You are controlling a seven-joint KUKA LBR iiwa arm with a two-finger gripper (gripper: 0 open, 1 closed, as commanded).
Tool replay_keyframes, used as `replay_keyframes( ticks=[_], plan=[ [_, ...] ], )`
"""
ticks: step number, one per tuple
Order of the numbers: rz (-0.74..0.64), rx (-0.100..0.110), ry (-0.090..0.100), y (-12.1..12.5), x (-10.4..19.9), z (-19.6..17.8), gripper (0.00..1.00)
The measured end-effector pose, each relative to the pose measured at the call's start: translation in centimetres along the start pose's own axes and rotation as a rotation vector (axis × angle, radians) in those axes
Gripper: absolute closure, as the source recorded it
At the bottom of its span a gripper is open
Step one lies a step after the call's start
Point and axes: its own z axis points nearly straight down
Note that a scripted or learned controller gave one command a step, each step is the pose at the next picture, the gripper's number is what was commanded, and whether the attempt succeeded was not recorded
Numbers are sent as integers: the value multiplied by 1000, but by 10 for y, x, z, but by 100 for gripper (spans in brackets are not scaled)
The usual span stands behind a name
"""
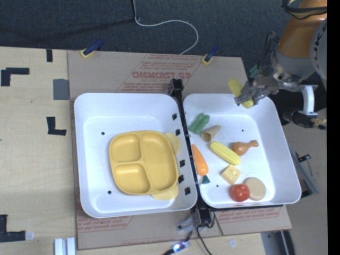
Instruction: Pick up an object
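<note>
One yellow piece (banana-like) between tool fingers

Open floor behind right bin; toys crowding its front.

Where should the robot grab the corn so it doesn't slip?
Probably across the middle of the corn cob, coming straight down from above. It lies flat on the right bin floor, slanting long and narrow, so closing across its short width fits best. The chicken drumstick sits close by its right end, so avoid that end.

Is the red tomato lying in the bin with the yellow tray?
No, the tomato lies in the right bin; the yellow tray sits in the left one.
</note>
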Motion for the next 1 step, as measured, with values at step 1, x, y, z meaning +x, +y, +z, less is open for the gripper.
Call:
replay_keyframes(
  ticks=[1],
  plan=[
    [-1,1,1,-7,58,-6,100]
  ],
)
